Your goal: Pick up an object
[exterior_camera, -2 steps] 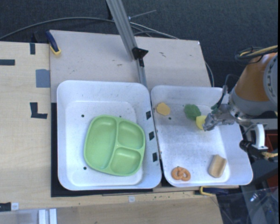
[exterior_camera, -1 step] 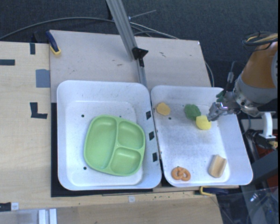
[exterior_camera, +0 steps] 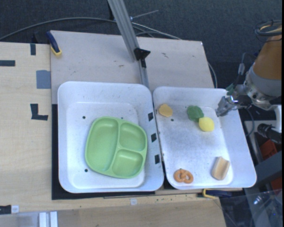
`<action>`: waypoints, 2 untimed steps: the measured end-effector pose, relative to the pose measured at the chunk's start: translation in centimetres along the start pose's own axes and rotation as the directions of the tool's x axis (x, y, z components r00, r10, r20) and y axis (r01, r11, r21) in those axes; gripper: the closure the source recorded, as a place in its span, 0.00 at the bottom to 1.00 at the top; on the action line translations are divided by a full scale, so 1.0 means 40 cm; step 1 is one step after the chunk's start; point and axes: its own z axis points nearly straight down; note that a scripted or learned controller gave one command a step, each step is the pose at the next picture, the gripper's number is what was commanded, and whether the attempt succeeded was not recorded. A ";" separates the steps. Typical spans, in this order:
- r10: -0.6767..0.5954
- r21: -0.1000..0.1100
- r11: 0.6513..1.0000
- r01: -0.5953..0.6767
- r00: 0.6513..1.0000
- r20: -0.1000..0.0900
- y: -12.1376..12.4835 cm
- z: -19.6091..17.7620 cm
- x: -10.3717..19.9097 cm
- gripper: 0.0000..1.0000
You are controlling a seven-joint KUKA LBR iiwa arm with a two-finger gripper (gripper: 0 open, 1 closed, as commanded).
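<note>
I see the hand [exterior_camera: 222, 108] at the right bin's [exterior_camera: 236, 126] far right rim, just beside the yellow lemon [exterior_camera: 206, 124] and green piece [exterior_camera: 195, 112]; whether it is open I cannot tell; a green divided plate [exterior_camera: 116, 147] fills the left bin [exterior_camera: 66, 126]; no legible writing.

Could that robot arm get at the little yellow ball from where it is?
Probably yes. The gripper hangs beside the yellow ball, with nothing between them; only the green piece touches the ball's far side.
</note>
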 end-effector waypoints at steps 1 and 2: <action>-0.003 0.005 1.000 0.003 1.000 -0.003 -0.044 -0.013 0.114 1.00; -0.004 0.007 1.000 0.004 1.000 -0.003 -0.050 0.004 0.241 1.00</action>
